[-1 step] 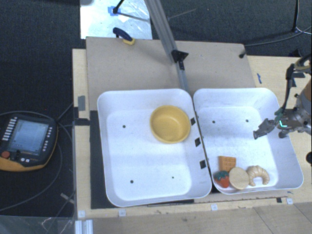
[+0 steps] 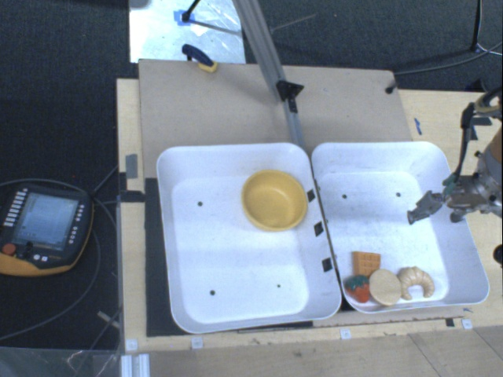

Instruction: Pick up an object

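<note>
Camera view showed the grey two-finger gripper [image 2: 418, 213] hanging over the right-hand shallow white bin [image 2: 393, 163], near that bin's right wall, with nothing between its fingers; whether they stood apart or together could not be told at this size. The pickable things lay clustered in the bin's near corner, below and to the left of the gripper: a tan curved croissant-shaped toy [image 2: 416, 280], a pale round disc [image 2: 385, 287] touching it, an orange square cracker-like piece [image 2: 365, 262], and a small red-and-green item [image 2: 359, 288]. The croissant was nearest, its long axis running roughly across the view. The bin's near rim crowded the cluster, while the floor between gripper and toys lay bare. A yellow plastic bowl [image 2: 273, 199] sat well apart in the left white bin [image 2: 196, 289].
</note>
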### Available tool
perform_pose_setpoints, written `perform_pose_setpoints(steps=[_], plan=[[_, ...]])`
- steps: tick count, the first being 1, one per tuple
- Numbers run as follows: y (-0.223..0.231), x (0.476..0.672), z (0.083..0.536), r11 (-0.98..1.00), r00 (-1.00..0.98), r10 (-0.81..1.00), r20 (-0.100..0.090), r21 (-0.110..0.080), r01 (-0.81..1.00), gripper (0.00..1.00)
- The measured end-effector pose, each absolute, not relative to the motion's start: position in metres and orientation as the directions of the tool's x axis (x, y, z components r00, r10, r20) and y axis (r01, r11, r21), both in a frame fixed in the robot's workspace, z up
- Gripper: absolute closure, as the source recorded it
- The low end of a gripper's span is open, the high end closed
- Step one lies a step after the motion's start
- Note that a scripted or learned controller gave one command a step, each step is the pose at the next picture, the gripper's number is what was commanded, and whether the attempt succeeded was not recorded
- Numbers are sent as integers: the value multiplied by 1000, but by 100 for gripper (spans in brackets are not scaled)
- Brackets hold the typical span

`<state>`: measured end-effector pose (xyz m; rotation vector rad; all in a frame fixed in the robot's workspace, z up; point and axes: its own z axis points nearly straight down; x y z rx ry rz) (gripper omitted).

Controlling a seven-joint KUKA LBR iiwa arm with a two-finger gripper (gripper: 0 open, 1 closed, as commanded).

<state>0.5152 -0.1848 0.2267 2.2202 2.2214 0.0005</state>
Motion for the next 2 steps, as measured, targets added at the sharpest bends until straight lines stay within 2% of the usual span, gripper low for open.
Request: perform_pose_setpoints(steps=[2], plan=[[-181,518,120,0,0,1000,1,-4,1000,0]])
